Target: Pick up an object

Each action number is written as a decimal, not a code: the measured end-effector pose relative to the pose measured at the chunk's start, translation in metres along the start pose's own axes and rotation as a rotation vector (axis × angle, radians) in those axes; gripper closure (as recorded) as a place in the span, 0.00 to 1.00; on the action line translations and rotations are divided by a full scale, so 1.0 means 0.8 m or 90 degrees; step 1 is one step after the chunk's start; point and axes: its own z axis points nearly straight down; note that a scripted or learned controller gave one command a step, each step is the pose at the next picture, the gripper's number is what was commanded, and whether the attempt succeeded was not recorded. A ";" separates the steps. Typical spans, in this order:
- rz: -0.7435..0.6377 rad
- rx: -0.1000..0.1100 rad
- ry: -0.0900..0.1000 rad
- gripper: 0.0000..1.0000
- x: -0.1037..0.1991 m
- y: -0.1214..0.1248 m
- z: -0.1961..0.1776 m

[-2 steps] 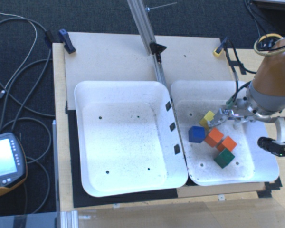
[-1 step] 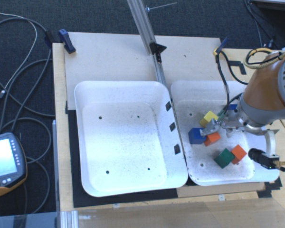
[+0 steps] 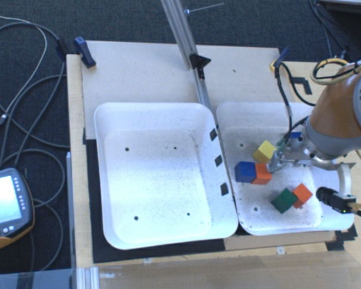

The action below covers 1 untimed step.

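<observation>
The right bin [image 3: 253,218] holds several blocks. A yellow block [image 3: 265,150] lies near its middle, with a blue block [image 3: 245,171] and a small orange block [image 3: 263,174] touching each other just below it. Lower right, a green block [image 3: 283,200] sits against another orange block [image 3: 302,195]. My gripper [image 3: 278,161] hangs low over the bin, right beside the yellow block and just above the small orange one. Nothing shows between its tips, and the wrist body hides them from above.
The left bin [image 3: 108,137] stands beside the right one, across a shared divider with black clips [image 3: 218,160]. A metal pole [image 3: 180,29] slants in from the top. Cables [image 3: 286,95] trail from the arm over the right bin's back edge.
</observation>
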 end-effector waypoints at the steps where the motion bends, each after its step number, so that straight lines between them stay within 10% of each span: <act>1: 0.000 0.000 0.000 0.00 0.000 0.000 0.001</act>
